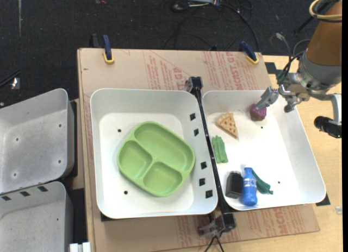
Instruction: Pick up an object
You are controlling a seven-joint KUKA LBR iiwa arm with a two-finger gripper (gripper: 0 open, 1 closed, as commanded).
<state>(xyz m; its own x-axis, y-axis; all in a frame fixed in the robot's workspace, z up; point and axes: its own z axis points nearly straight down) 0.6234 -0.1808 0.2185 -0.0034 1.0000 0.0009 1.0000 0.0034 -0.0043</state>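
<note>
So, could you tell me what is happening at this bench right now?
The arm reaches in from the right, and its gripper hangs open over the right bin, with one finger beside a small purple object. It holds nothing. A waffle wedge, a green strip, a black block and a blue bottle also lie there. The left bin holds a green divided plate.

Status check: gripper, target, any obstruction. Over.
Gripper open over right bin's far edge, holding nothing. Purple object beside one finger. Nothing blocking it.
</note>
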